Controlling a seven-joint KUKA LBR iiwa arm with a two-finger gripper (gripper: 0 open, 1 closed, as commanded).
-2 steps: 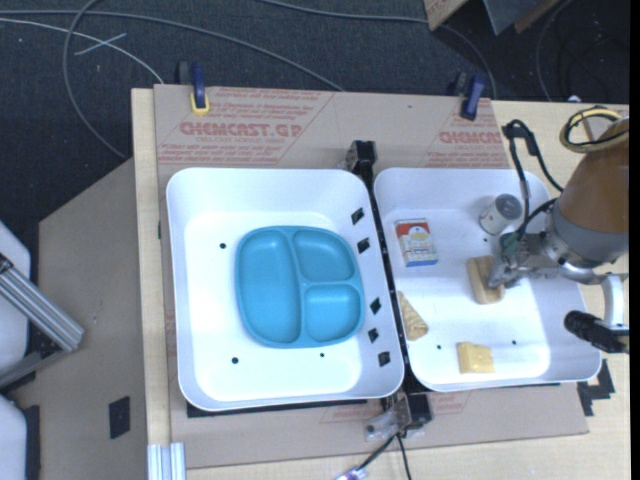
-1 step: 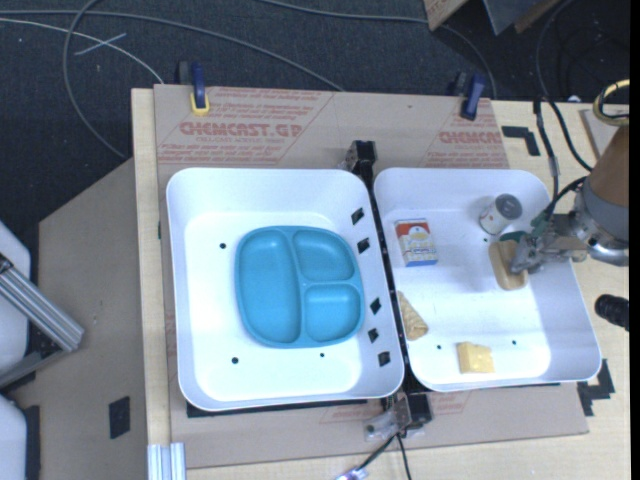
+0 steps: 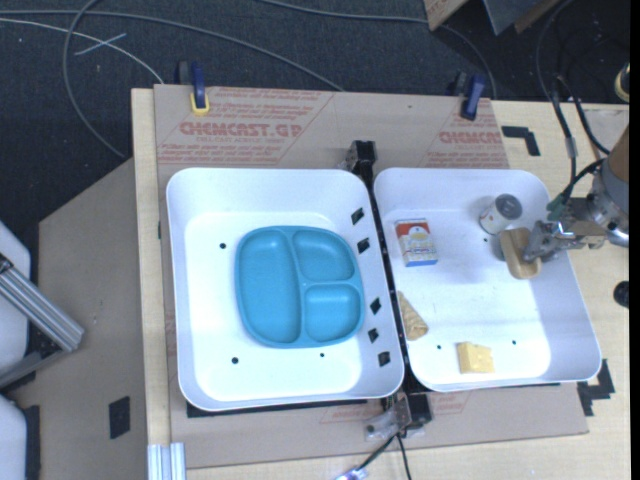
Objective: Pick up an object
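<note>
- The arm comes in from the right, and its gripper [image 3: 530,243] sits low over the right bin [image 3: 560,353], close to that bin's right wall.
- Right at the gripper's tip is a tan wooden block [image 3: 517,253], with its long axis running roughly up and down the view. The block appears to sit against or between the tips, but I can't make out from here whether they're spread or closed, or whether they have hold of it.
- A small grey round piece [image 3: 506,208] lies just up and left of the block, near enough to get in the way.
- Further left in the same bin: a red-and-white carton [image 3: 417,242] near the divider, a crumpled tan scrap [image 3: 412,318] below it, and a yellow sponge-like cube [image 3: 475,357] toward the front edge.
- The left bin [image 3: 200,368] holds 1 blue divided plate [image 3: 299,285], well apart from the arm.
- My guess is the block is the target; it's the nearest thing by far.
</note>
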